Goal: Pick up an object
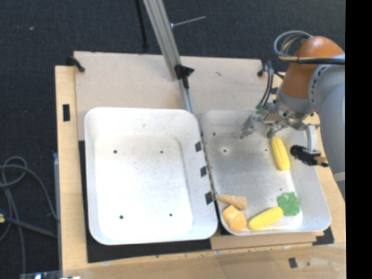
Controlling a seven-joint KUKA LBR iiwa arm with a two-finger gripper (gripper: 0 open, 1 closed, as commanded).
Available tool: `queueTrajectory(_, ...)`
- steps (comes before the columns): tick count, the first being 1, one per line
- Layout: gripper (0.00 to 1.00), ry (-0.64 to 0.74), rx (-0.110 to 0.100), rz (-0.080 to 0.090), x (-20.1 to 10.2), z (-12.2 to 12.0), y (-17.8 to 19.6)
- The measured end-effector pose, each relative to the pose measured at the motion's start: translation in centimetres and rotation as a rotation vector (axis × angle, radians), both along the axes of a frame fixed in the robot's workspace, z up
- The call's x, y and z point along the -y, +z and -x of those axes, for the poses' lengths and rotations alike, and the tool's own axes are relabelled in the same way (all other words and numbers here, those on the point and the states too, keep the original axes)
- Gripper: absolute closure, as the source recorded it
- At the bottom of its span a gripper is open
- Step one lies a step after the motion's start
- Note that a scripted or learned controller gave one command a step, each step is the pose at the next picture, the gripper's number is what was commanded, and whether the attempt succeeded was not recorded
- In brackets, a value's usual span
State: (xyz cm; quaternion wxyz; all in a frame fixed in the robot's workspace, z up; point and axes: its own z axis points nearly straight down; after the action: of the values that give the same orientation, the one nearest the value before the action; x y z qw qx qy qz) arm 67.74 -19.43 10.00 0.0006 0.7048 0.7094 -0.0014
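No writing shows anywhere. The two-finger gripper hangs with fingers spread, nothing between them, over the right white bin's bare far end. A long yellow plastic corn cob lies near its right wall; other toy foods crowd the near rim.

the grey arm enters from the right, its orange band above the wrist. the wrist points down and leftward, and the gripper hangs low with its 2 fingers spread apart.
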Motion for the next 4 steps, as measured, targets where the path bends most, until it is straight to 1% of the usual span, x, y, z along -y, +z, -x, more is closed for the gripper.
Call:
queueTrajectory(1, 1.0, 0.003, 0.006, 0.004, 0.1, -0.2, 1.5)
queueTrajectory(2, 1.0, -0.001, 0.009, 0.0, 0.4, -0.5, 6.0)
queueTrajectory(3, 1.0, -0.003, 0.011, 0.001, 0.7, -0.3, 12.5)
queueTrajectory(4, 1.0, 0.0, 0.006, -0.001, 0.8, -0.4, 13.6)
